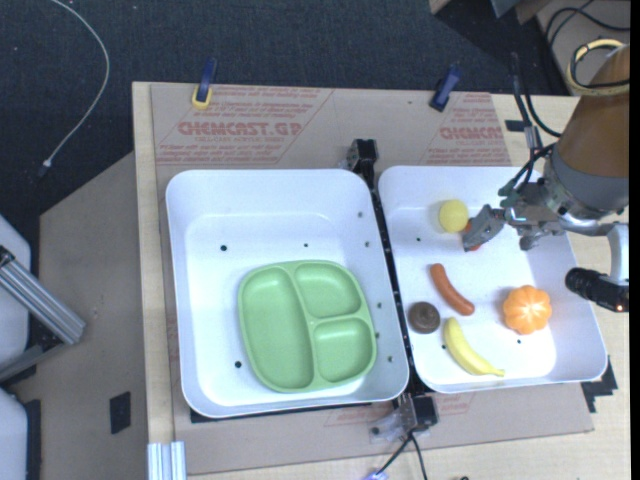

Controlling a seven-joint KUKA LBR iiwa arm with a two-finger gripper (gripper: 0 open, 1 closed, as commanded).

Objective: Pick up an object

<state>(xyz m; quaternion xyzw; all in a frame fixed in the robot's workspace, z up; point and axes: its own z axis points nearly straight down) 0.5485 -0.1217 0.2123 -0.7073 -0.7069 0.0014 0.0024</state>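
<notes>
- Fingers first: the gripper (478, 234) hangs low over the right bin (560, 193), and I can see dark fingers (487, 224) with a small red speck under their tips, but from this slant I cannot tell whether they are spread or closed — nothing is visibly held between them.
- Nearest candidate is the yellow ball (453, 215), in the upper part of that bin and just beside the fingertips on their left; it is what I would go for.
- Other options lie lower in the same bin: a red sausage (451, 288), a brown round piece (424, 316) just beside it, a banana (470, 350) near the front wall, and an orange (526, 309) to the right.
- The left bin (200, 218) carries a green divided plate (305, 323), well apart from the arm — I would ignore it.
- To do this step well, I would centre over the ball so a finger lands on each side of it, not on top.
- Round things roll, so I would descend straight and close slowly.
- The bin's back wall is near the ball; I would keep the fingers from catching it.
</notes>
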